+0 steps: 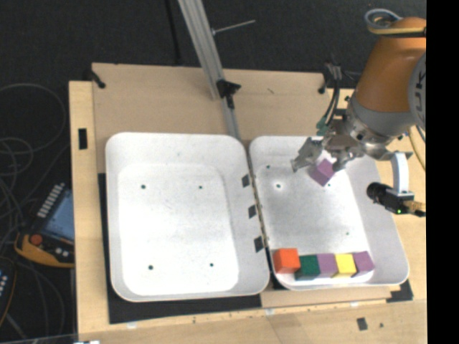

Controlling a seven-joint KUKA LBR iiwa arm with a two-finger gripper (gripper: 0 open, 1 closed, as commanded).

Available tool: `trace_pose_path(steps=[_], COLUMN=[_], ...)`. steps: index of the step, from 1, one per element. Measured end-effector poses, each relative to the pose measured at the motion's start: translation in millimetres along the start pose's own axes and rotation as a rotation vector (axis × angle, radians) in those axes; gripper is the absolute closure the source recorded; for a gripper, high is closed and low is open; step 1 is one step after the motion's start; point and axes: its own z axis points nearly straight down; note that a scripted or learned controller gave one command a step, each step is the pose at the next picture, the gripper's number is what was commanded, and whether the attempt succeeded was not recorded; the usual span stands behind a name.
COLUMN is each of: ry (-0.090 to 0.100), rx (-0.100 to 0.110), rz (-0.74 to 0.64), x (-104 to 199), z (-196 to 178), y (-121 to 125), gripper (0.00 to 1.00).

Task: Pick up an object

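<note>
Purple block [323, 170] sits pinched between the fingers of the gripper [322, 165], tilted, hanging over the far part of the right bin [373, 213], clear of the floor. It lies directly under the wrist, so next move is likely straight up w/ no sideways shift. Orange [287, 259], green [309, 266], purple [328, 264], yellow [346, 264] cubes line the near wall, well apart from it.
</note>
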Motion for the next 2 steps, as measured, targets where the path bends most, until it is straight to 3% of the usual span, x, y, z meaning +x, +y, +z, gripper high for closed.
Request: trace_pose_path(steps=[1, 2], ry=[-0.003, -0.001], rx=[-0.003, 0.007], rz=[0.0, -0.001], x=[-51.6, -107.0], z=[-33.0, 108.6], y=[9.1, 35.5], gripper=[0.0, 0.0])
